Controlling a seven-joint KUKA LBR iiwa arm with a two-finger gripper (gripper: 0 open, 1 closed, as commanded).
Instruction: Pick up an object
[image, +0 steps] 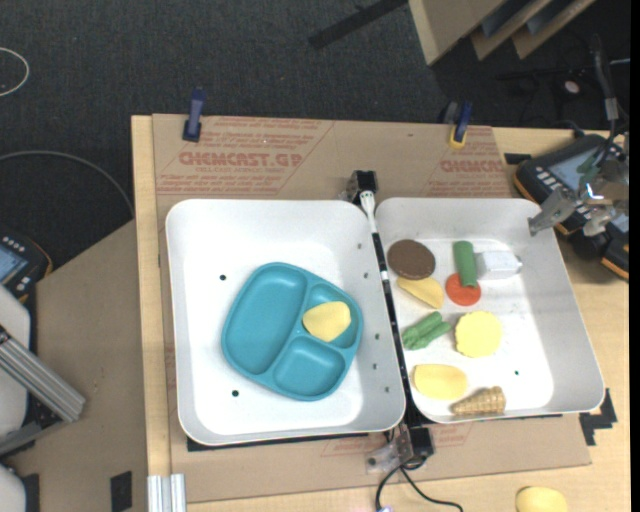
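The right bin (566, 330) holds several toy foods: a brown disc (410, 259), a green cylinder (464, 258), a red disc (462, 291), a white block (499, 264), a yellow wedge (423, 291), a green pea pod (425, 330), a yellow round slice (478, 334), a pale yellow oval (439, 380) and a waffle cone (479, 402). In the left bin (200, 235) lies a teal divided plate (265, 335) with a yellow piece (326, 320) in its right compartment. My gripper (578, 203) hangs over the right bin's far right corner, apart from every object.
Both bins rest on a cardboard sheet (260, 155) held by a blue clamp (193, 117) and a second clamp (459, 125) at the back. A black device (556, 176) lies behind the gripper. A yellow object (540, 498) sits off the bins at the bottom right.
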